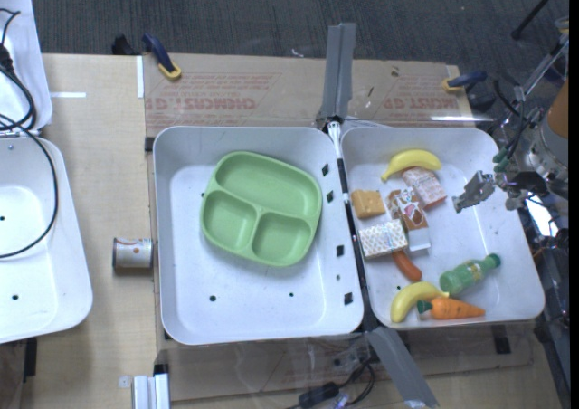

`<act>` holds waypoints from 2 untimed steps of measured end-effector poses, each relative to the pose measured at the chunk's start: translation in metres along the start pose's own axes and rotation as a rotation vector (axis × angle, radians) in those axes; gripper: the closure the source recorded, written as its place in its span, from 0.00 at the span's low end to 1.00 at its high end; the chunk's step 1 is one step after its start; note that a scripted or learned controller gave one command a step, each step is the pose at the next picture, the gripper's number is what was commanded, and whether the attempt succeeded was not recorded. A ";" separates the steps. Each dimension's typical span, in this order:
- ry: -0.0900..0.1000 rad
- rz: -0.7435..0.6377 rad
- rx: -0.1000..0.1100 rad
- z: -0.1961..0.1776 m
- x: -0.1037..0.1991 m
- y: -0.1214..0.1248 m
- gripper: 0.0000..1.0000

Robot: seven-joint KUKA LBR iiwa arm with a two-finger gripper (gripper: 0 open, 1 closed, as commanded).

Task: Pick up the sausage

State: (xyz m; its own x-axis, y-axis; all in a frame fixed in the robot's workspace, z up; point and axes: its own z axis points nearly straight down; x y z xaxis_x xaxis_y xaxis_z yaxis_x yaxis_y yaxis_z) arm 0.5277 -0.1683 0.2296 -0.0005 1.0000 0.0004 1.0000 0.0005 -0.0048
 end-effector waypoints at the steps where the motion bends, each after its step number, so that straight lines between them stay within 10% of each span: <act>1: -0.001 -0.106 -0.004 0.105 0.043 0.006 0.00; 2: -0.003 -0.153 -0.024 0.129 0.070 -0.019 0.00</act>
State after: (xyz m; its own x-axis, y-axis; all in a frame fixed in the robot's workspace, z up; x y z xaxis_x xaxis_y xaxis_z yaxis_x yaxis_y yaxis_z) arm 0.5084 -0.0979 0.1004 -0.1531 0.9882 -0.0037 0.9880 0.1532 0.0191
